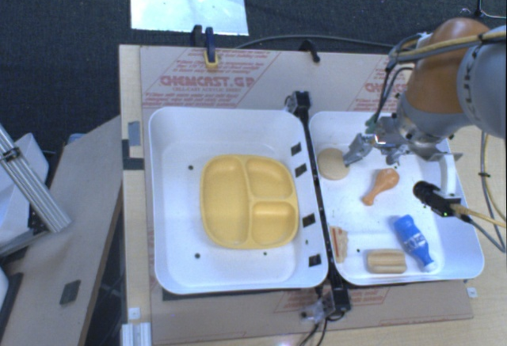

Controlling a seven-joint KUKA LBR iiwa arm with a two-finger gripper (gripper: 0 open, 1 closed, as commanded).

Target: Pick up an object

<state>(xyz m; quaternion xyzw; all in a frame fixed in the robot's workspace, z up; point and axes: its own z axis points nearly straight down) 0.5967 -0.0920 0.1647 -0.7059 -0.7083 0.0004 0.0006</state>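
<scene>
Drumstick (381, 185) lies near the middle of the right bin (467, 261), and I place everything else from it. My gripper (372, 143) hovers just above-left of it, fingers spread and holding nothing. I see a tan disc (333, 163) to its left, a blue bottle (413, 241) and a bun (386, 260) below it.

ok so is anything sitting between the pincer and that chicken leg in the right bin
Nothing visible does. The pincer hangs over the right bin, and the chicken leg lies just below it in the view with bare white floor between. The round cookie sits off to the side, apart from both.
</scene>
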